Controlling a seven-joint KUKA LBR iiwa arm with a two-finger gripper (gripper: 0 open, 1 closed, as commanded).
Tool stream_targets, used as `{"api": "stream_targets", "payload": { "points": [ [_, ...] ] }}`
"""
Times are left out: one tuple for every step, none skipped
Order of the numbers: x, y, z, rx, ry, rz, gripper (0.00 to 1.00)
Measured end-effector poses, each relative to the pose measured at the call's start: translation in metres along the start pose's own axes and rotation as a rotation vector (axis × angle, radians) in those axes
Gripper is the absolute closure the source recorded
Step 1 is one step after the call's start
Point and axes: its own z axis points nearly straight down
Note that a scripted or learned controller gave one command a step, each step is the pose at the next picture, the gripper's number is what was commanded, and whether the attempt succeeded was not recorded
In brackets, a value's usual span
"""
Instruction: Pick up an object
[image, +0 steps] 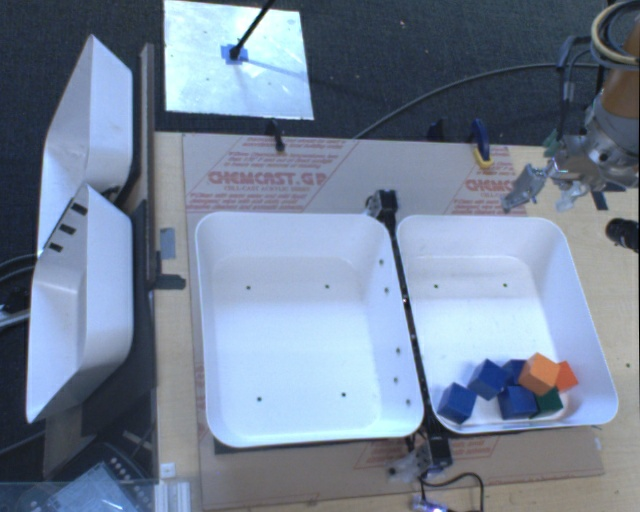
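Claw (545, 190) above right bin's (585, 285) far corner; blocks (510, 385) clustered, no clear long axis.

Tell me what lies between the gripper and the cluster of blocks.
Bare white floor of the right bin separates the gripper from the blocks, per the camera view.

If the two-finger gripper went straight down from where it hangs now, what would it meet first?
Probably the far right rim of the right-hand shallow white bin, or the bench beside it. The gripper sits far from the coloured blocks; depth is unclear.

one fixed camera above the bench (330, 160), slanting down on both bins (300, 330)
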Motion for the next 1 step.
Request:
{"api": "stream_targets", "payload": {
  "points": [
    [0.0000,0.0000,0.0000,0.000,0.000,0.000,0.00]
  ]
}}
